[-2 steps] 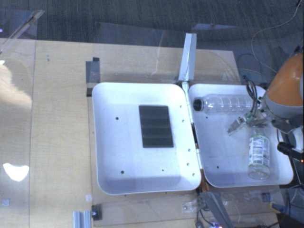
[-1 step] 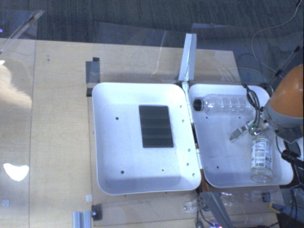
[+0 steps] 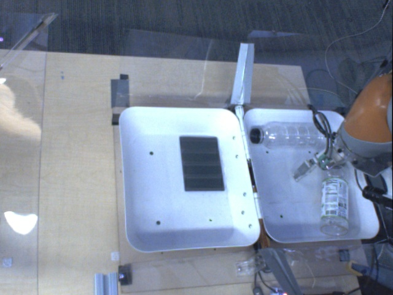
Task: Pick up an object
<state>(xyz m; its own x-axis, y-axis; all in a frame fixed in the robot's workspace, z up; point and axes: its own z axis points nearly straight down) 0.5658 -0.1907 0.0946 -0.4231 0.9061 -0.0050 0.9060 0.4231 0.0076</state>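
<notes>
Two clear bottles in the right bin: one lying along the far wall, one near the right wall. End effector between them, over bare floor; open or clenched, impossible to tell. Risk: rolling on contact, slipping off smooth plastic. Arm cropped at right.

A dark ribbed pad lies flat in the left bin.

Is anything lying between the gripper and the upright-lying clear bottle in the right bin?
Nothing visible. The gripper hangs over bare floor of the right bin, beside the near bottle; the second bottle lies behind it.
</notes>
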